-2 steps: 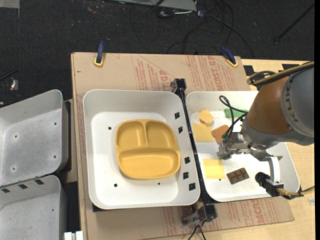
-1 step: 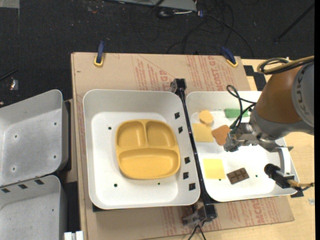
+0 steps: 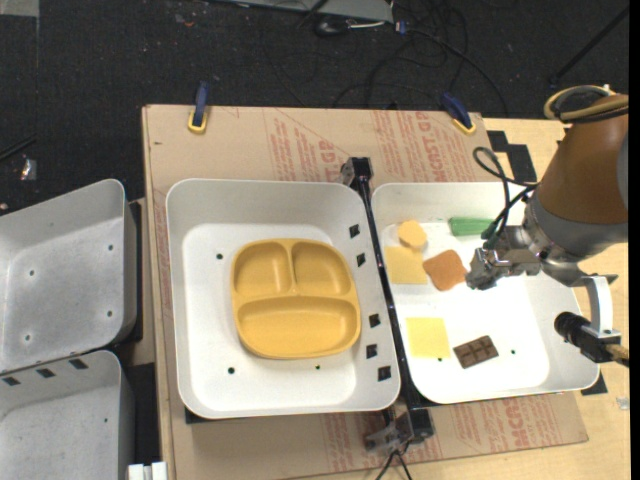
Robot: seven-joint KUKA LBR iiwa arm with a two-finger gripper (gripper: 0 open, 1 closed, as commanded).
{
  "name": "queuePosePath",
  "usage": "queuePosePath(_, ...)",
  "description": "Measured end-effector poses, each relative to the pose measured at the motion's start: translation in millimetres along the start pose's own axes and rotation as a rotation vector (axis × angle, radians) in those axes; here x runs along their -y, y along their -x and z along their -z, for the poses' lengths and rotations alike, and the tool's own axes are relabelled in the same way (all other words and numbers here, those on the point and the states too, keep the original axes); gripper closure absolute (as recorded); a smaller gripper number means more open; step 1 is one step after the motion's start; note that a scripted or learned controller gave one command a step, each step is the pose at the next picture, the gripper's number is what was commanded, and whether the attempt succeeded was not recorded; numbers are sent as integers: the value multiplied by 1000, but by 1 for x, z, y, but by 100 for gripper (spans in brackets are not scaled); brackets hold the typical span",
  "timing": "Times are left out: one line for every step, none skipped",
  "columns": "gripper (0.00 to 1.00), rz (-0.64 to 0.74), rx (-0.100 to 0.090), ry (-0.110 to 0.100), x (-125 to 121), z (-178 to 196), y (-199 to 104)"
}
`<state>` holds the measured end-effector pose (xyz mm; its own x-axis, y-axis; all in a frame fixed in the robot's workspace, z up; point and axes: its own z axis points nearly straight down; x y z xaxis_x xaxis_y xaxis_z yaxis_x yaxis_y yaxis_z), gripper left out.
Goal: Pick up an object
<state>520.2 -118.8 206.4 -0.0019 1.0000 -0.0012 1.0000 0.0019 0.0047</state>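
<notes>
arm (image 3: 585, 183): reaching in from the right edge, leaning over the right bin; orange band up top, grey wrist below, upper links getting cut off by the frame.
left bin (image 3: 190, 268): sitting just left of the right bin, walls touching along the black divider.
right bin (image 3: 560, 368): landmark; holding all the small pieces.
yellow tray (image 3: 296, 298): lying flat mid left bin, three compartments, well apart from the right bin.
gripper (image 3: 484, 268): hovering over the right bin's upper middle, tip pointing left, just right of the orange-brown slab. Cables crossing it; can't tell whether it's open, closed or gripping anything.
pale yellow square (image 3: 428, 337): lying flat near the right bin's left wall, lower half.
pale yellow slab (image 3: 404, 265): lying by the right bin's left wall, upper half, partly overlapped by neighbours.
orange-brown slab (image 3: 445, 269): tilted, resting in the right bin's upper middle, touching the pale yellow slab.
green piece (image 3: 465, 226): lying near the right bin's back wall, right end getting hidden by cables.
brown chocolate piece (image 3: 474, 351): lying in the right bin's lower middle.
orange round piece (image 3: 412, 234): sitting just above the pale yellow slab.
</notes>
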Motion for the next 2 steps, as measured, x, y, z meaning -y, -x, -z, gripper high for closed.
queuePosePath(100, 1, 0, -1, -1, 43, 0)
queuePosePath(100, 5, -1, -4, -21, 30, -48)
